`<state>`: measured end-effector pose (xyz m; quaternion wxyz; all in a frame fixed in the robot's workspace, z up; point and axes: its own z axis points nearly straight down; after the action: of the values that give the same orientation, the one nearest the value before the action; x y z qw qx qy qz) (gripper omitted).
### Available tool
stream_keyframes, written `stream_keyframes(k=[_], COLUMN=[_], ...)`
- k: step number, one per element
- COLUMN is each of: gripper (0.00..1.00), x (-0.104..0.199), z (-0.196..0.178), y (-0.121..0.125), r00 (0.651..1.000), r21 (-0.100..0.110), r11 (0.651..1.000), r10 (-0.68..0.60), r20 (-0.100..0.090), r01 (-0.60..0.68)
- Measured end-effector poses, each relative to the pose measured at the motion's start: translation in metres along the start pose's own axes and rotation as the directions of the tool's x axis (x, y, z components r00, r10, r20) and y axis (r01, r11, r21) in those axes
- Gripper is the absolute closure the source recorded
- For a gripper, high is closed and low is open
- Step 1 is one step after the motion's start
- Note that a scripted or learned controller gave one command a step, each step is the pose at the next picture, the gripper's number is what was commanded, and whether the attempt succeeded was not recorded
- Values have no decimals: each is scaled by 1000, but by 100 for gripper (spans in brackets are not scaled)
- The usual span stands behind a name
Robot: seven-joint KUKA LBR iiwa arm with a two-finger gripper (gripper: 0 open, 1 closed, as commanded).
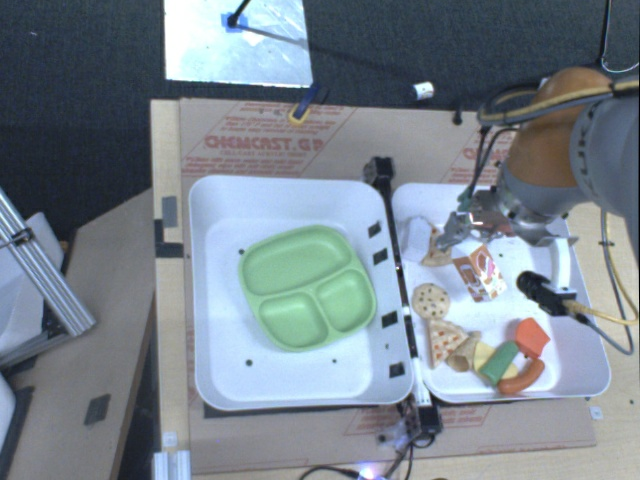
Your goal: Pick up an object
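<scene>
My gripper (458,230) hangs low over the back of the right bin (590,353). Just to its left and below lies a tan pizza-like slice (435,249), very close to the gripper tip. A small red and white carton (480,274) lies just in front of the gripper. Nearer the front are a round cookie (430,300), a second pizza slice (447,340), a green block (497,361), an orange block (532,335) and a red sausage (522,376). Nothing is seen held in the gripper.
The left bin (215,218) holds a green divided plate (307,286). A black divider (392,268) runs between the two bins. The grey arm with its orange band (560,118) reaches in from the upper right.
</scene>
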<state>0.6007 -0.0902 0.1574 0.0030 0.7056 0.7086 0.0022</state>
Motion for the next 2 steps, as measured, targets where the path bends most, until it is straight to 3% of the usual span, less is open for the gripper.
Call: stream_keyframes(k=[1,2], gripper=[100,100], x=[-1,-1], z=[-62,-67], y=[-5,-4], r00=[1000,1000], r21=[1,5], r11=[1000,1000], r10=[0,0], r20=[0,-1], r01=[0,0])
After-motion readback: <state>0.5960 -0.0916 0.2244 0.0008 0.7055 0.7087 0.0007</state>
